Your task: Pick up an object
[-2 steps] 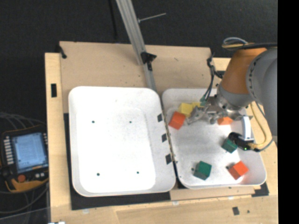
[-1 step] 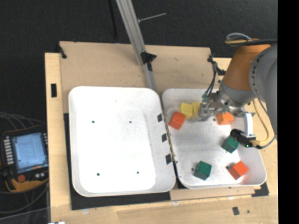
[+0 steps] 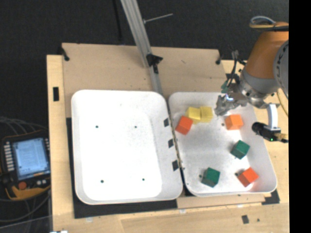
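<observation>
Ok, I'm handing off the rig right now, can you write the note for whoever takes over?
Gripper: low over the right bin, near its back edge, between the yellow blocks and an orange block. No block seen between its fingers.
Blocks, all in the right bin: two yellow touching, orange by the divider, orange and green at the front, green at right.
Done: nothing picked yet.
Left: grasp one block and lift it.
</observation>
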Controlling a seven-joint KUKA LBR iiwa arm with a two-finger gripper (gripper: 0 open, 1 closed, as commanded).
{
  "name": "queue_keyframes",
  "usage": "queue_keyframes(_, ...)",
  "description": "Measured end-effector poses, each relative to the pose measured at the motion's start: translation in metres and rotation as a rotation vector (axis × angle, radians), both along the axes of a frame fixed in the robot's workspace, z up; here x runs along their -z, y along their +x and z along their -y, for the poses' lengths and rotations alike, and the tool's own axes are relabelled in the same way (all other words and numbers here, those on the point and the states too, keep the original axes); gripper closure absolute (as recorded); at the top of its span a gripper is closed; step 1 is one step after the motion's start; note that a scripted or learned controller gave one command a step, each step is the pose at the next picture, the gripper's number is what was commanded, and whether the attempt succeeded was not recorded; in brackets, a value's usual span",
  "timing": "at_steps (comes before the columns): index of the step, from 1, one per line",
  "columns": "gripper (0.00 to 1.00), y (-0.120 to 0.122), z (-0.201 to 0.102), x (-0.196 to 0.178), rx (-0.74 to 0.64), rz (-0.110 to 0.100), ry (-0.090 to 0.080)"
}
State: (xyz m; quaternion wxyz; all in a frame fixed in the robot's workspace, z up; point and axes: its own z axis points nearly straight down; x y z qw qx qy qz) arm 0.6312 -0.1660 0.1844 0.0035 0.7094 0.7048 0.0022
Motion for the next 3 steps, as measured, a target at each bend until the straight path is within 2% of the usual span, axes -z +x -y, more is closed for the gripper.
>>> queue_keyframes(1,1.00,0.001,0.002,-0.036,-0.005,-0.002,0.001)
queue_keyframes(3,1.00,-0.020,-0.096,-0.059,-0.014,-0.007,0.004)
